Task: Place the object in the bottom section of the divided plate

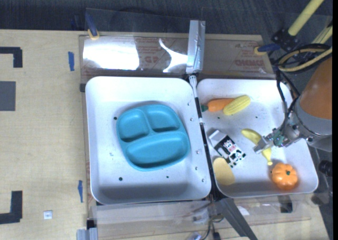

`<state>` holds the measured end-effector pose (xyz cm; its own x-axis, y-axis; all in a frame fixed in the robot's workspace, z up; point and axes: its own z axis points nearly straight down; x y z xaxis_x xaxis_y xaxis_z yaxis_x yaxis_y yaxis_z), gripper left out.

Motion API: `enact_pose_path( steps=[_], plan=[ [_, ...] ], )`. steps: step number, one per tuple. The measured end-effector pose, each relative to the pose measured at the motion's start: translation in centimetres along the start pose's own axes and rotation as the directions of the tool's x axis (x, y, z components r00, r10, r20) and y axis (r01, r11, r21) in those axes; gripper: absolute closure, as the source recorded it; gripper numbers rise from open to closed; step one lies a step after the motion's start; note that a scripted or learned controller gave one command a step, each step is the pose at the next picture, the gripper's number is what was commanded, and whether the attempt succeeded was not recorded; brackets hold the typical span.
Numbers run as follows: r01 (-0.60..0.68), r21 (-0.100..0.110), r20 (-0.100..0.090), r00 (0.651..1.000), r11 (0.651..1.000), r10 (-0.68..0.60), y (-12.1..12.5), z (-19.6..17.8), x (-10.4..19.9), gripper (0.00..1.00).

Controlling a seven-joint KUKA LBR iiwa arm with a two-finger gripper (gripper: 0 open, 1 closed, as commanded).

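Note:
A blue divided plate [153,136] lies in the left white bin [100,128]; it has two small sections at the top and one wide section at the bottom. My gripper [270,144] hangs low in the right bin [303,159], reaching in from the right. It is directly over a yellow banana [252,135], whose ends stick out on either side of it. The middle of the banana is hidden under the gripper. An orange pumpkin [284,175] sits just below the gripper.
The right bin also holds an orange carrot [217,105] touching a yellow corn cob [237,104], a black-and-white packet [228,149], and a flat yellow piece [223,172]. Cables [296,59] hang at the back right.

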<state>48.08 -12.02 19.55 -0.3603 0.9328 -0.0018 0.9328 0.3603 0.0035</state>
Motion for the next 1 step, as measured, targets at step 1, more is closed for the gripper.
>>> enact_pose_path(
  steps=[1],
  plan=[
    [0.12, 0.001, -0.003, 0.993, 0.993, -0.12, 7.75, 1.18, 5.55, 1.0]
  ],
)
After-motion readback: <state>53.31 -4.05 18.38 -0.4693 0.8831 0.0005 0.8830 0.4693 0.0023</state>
